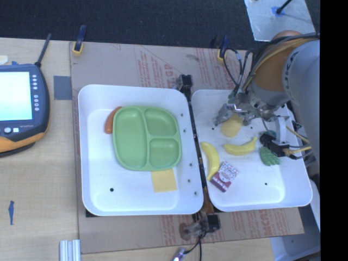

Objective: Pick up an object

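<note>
My gripper [235, 117] hangs over the far left part of the right bin [255, 200]. Its fingers [223, 116] are spread open, and a pale yellow lemon-like object [231, 128] lies on the bin floor just under and in front of them. Nothing is held between them. Close by lie a small banana [240, 146], a second banana [210, 157] along the bin's left wall, a green broccoli piece [268, 155] and a red and white packet [225, 176].
The left bin [92, 194] holds a green divided plate [147, 137], an orange-red sausage [110, 120] at its left and a yellow cheese slice [164, 180] below it. A tablet-like pendant [19, 105] lies on the bench at the far left. Cables trail around the wrist.
</note>
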`<act>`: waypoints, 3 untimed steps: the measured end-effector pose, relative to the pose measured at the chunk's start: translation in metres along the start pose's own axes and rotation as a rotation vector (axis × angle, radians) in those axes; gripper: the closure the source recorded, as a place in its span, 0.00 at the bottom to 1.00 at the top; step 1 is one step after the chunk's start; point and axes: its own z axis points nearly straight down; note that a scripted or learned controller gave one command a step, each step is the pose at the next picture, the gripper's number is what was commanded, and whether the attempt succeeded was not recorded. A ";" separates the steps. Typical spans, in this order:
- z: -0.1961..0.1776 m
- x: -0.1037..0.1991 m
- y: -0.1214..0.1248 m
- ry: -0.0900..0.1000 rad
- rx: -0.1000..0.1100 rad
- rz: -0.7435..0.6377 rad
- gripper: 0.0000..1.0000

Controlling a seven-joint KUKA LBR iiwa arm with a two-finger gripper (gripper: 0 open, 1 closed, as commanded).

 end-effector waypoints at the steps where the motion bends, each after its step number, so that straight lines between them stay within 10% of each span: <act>1: -0.001 -0.033 0.015 -0.001 -0.003 0.003 0.00; 2: 0.000 0.020 -0.017 -0.001 0.000 -0.001 0.00; 3: -0.010 0.018 -0.018 -0.002 0.002 -0.002 1.00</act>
